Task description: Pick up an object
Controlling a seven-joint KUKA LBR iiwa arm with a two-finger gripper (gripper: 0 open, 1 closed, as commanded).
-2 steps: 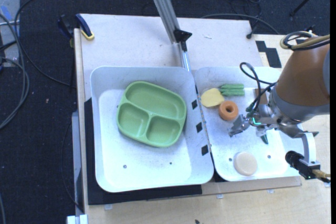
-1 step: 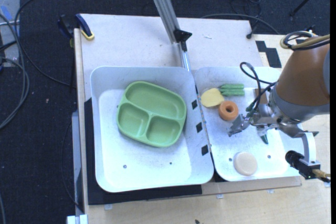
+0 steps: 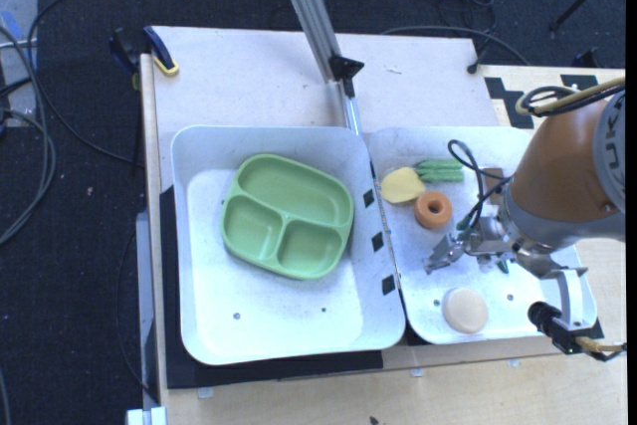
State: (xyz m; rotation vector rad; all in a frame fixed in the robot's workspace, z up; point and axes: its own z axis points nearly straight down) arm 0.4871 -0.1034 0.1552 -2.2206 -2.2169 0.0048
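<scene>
A pale, speckled bench [image 3: 259, 65] is seen from above, bearing 2 shallow white bins side by side, their rounded edges touching near the middle of the view. The left bin [image 3: 199, 304] is taken up largely by a green divided plate [image 3: 289, 216] of smooth, matte plastic, rounded at the corners and moulded into 3 compartments; it is set slightly askew toward the upper part of that bin. Over the right bin [image 3: 423, 309] the arm [image 3: 567, 176] is reached in from the right, its broad orange band smooth and glossy, with grey metal parts and dark cable loops below it. The gripper [image 3: 445, 256] is held low over the middle of the right bin, pointing left; whether its jaws are spread or pressed together cannot be told, and nothing is seen between them. 4 small objects are found in the right bin: a round, cream-coloured ball [image 3: 465, 310] lies near the front edge, just below the gripper; a soft yellow lump [image 3: 402, 184] lies near the dividing edge; a ribbed green piece [image 3: 439, 171], long and narrow, is placed just beside it; and an orange ring [image 3: 433, 210] with a dark central hole rests just below these 2, close to the gripper.
</scene>
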